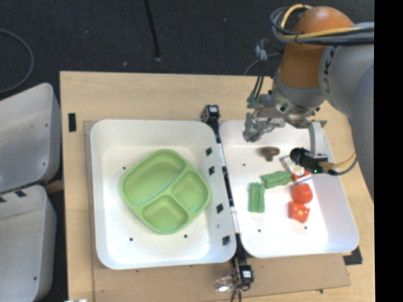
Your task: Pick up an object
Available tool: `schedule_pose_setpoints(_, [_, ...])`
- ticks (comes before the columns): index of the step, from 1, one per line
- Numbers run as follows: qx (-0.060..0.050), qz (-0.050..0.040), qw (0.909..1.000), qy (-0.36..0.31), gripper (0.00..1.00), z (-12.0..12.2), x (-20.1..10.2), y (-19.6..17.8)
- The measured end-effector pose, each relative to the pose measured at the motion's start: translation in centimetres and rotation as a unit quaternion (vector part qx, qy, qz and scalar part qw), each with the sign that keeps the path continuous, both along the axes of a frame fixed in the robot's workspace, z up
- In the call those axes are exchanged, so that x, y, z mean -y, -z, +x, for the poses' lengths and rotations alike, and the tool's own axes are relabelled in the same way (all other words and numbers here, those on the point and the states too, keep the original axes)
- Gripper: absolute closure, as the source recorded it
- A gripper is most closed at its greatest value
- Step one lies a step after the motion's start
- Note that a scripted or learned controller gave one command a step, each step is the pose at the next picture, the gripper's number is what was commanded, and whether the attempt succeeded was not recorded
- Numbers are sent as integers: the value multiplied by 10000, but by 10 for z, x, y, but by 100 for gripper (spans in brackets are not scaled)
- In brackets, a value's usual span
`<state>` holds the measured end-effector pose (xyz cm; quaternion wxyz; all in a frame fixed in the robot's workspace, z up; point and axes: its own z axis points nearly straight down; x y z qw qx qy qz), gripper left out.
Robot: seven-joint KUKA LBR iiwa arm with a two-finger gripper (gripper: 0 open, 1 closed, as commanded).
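My gripper (258, 129) hangs at the upper left corner of the right bin (337, 231), under the orange band of my arm (315, 49); from this slant I cannot tell how it stands, and I see nothing carried in it. Just below and to its right, apart from it, a small dark brown lump (270, 151) lies on the white floor; it is oval, flattish and dull. Lower in the same bin are two green blocks: one (256, 197) upright in the frame, ridged and rectangular, the other (276, 180) tilted, its right end near a black fitting with a green light (306, 160). Right of them sit two red-orange pieces, the upper one (302, 193) rounder, the lower one (298, 212) smaller and angular; they nearly touch. In the left bin (107, 244), middle of the frame, a pale green divided plate (165, 190) lies flat with three compartments, turned at an angle.
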<state>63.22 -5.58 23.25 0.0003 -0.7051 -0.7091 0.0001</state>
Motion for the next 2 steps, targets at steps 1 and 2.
schedule_pose_setpoints(1, [10,3,10000,-7,100,13,-50,8])
schedule_pose_setpoints(2, [16,5,10000,-9,100,20,-107,11])
